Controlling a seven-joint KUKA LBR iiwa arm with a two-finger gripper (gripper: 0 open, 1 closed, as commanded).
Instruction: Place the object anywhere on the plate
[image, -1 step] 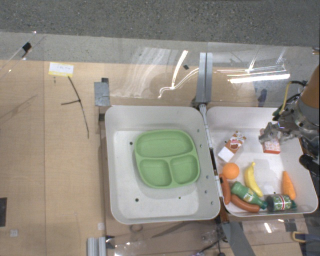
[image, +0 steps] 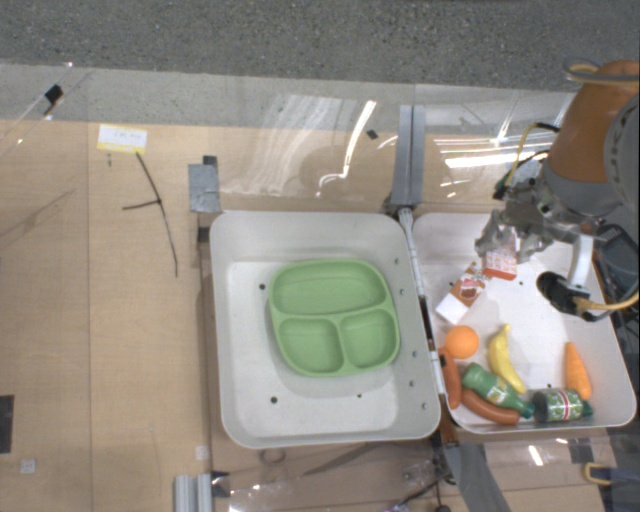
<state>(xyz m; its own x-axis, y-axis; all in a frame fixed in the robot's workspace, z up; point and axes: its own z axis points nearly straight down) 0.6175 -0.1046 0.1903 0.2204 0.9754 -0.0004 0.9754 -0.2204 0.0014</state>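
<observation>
Camera view showed a green plate (image: 333, 317) with three compartments lying bare in the left bin (image: 240, 400) at the middle of the frame, while the gripper (image: 503, 243) hung over the upper part of the right bin (image: 620, 395) at the frame's right; whether it gripped anything could not be told. Just below it lay a small red-and-white packet (image: 499, 264) and another packet (image: 466, 290), and lower in that bin sat an orange (image: 461, 342), a banana (image: 503, 359), a carrot (image: 576, 370), a sausage (image: 488, 408) and a green bottle (image: 497, 388).
</observation>
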